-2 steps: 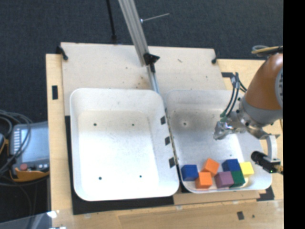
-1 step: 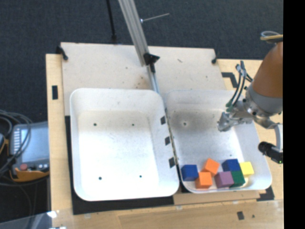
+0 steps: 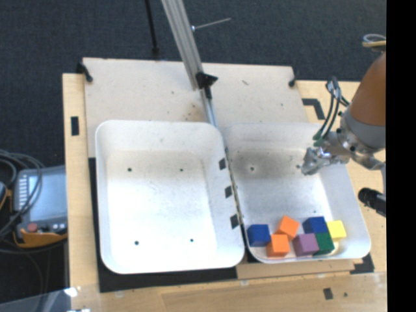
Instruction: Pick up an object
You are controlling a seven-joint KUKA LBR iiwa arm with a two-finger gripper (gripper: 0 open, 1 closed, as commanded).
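Two shallow white bins sit side by side on the tabletop (image 3: 260,86). The left bin (image 3: 107,174) shows a bare floor with a few small dark dots. The right bin (image 3: 260,155) carries all the blocks, gathered in a tight cluster at its near edge: a blue block (image 3: 259,234) at the left end, an orange block (image 3: 288,225) and a second orange block (image 3: 279,244) just beside it, a purple block (image 3: 305,244), a green block (image 3: 325,243), another blue block (image 3: 316,225) behind those, and a yellow block (image 3: 337,229) at the right end (several of them touch their neighbours).

The hand (image 3: 311,164) hangs over the right bin's far right part, well apart from the cluster of blocks, with nothing visible between its fingers. Whether those fingers are spread or pressed together cannot be told from this slant. Behind the bins a slanted metal rail (image 3: 182,31) rises from the tabletop.
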